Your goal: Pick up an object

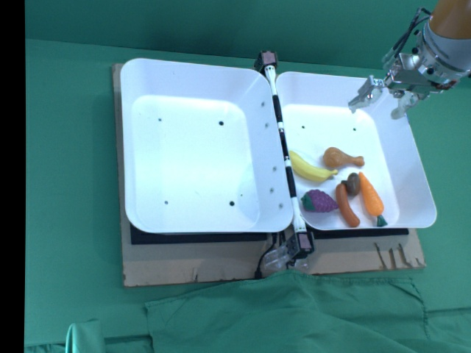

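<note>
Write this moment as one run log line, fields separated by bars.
stage: approach | gripper: open, holding nothing, above right bin far corner | right bin: banana, drumstick, grapes, carrot | picked: none

Green cloth (73,160) covers the bench, wrinkled into folds along the near edge. On it lies a brown cardboard sheet (206,271), its front right edge nicked and frayed. A dark mat (199,236) peeks out between cardboard and bins. Down the seam between the bins runs a black-and-white striped bar (280,123), a clamp-like fitting (291,248) at its near end.
</note>
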Available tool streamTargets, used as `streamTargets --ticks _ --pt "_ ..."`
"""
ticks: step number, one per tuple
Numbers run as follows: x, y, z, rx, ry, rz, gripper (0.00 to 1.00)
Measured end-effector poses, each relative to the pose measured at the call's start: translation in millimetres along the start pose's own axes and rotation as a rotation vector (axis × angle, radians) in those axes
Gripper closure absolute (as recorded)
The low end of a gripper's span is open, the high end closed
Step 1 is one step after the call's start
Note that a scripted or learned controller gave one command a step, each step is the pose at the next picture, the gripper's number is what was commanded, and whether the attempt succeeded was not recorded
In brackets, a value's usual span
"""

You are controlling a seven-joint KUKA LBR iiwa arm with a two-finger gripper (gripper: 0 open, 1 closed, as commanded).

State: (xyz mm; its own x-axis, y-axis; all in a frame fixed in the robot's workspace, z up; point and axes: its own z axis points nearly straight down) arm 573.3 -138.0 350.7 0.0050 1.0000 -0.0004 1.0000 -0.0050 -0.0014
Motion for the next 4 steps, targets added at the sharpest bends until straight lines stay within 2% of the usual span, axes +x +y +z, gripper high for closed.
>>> streamTargets --ticks 1,2,3,4 --pt "8 18 -37 -0.007 -0.002 -0.003 0.0" --pt "-31 79 104 0.012 0.0 0.002 0.0" --pt "-44 102 159 -0.004 -0.003 -0.001 0.0" --pt "-44 103 152 -0.003 -0.004 0.001 1.0"
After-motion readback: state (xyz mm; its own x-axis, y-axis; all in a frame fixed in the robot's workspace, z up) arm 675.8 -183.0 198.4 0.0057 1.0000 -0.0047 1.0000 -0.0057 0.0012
